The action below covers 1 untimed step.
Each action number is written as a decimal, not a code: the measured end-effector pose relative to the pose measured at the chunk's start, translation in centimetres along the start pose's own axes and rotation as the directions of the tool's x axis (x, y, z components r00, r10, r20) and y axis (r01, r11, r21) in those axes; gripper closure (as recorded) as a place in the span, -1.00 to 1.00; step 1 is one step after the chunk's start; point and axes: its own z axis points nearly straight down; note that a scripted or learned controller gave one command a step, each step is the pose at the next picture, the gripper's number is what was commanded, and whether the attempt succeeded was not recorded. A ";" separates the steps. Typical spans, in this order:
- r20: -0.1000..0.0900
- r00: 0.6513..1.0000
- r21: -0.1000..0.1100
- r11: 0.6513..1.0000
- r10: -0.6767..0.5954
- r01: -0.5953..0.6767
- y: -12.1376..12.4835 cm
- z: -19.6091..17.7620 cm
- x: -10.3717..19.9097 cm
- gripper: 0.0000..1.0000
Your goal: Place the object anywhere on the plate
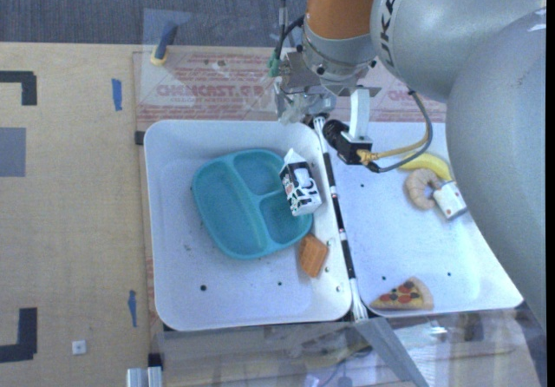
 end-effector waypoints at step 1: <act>-0.003 0.999 0.003 0.999 -0.048 0.048 -4.6 1.0 -1.7 1.00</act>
